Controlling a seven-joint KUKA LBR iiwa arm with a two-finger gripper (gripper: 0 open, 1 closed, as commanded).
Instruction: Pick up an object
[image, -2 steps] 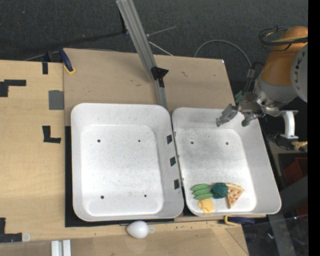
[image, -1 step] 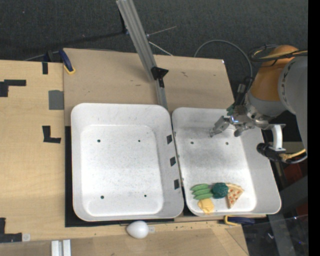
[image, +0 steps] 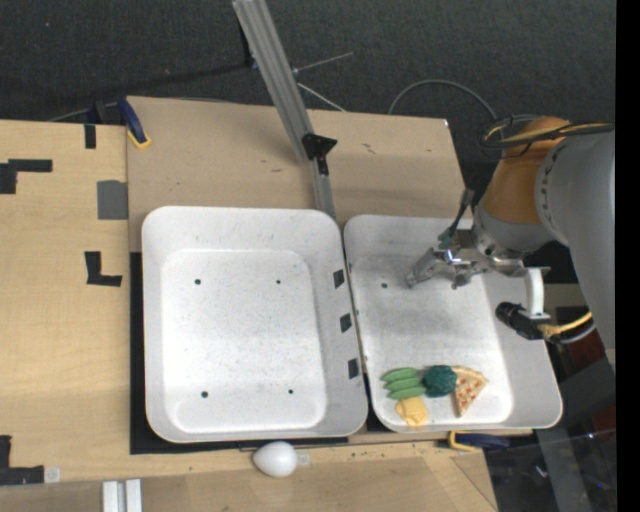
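Several small toy foods lie in the near corner of the right bin (image: 520, 400): a green pea pod (image: 403, 380), a dark green broccoli piece (image: 439, 379), a pizza slice (image: 468, 389) and a yellow piece (image: 412, 409). My gripper (image: 437, 279) hangs over the far middle of that bin, well away from the foods. Its fingers (image: 416, 276) are spread open with nothing between them.
The left bin (image: 160, 300) lies beside the right one. A white egg-shaped object (image: 275, 459) rests on the bench in front of the left bin. A grey metal bar (image: 290, 95) slants in from the top, ending near the bins' shared far corner.
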